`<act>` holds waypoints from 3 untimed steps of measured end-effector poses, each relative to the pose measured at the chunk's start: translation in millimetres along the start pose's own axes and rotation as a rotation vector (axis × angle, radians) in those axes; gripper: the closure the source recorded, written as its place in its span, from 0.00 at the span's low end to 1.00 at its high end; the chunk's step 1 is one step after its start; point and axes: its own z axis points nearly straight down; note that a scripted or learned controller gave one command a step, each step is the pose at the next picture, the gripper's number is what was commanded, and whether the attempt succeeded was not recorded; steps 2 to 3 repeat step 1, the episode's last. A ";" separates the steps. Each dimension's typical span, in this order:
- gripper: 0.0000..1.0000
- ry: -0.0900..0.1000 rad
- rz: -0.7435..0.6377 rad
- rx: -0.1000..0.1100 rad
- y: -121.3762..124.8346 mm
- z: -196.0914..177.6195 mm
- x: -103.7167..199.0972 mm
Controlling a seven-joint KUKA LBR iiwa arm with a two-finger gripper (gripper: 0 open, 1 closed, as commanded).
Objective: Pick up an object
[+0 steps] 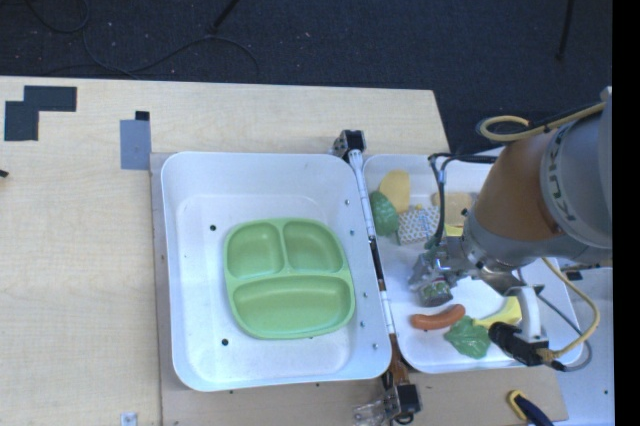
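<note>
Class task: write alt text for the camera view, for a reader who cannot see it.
A grey and orange robot arm reaches from the right into the right bin, its gripper low among small items, including an orange sausage-shaped toy and a green piece. The left bin holds a green divided plate.

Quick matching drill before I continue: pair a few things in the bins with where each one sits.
Things:
1. green divided plate
2. orange sausage-shaped toy
3. yellow block
4. gripper

Places:
A. far end of the right bin, near the divider
B. middle of the left bin
C. low over the middle of the right bin
D. near end of the right bin, beside a green leafy toy

Pairs: 1-B, 2-D, 3-A, 4-C
</note>
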 end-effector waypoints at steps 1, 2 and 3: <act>1.00 -0.002 -0.005 0.001 -3.9 -109.1 81.4; 1.00 -0.002 -0.005 0.001 -3.9 -109.1 81.4; 1.00 -0.002 -0.005 0.001 -3.9 -109.1 81.4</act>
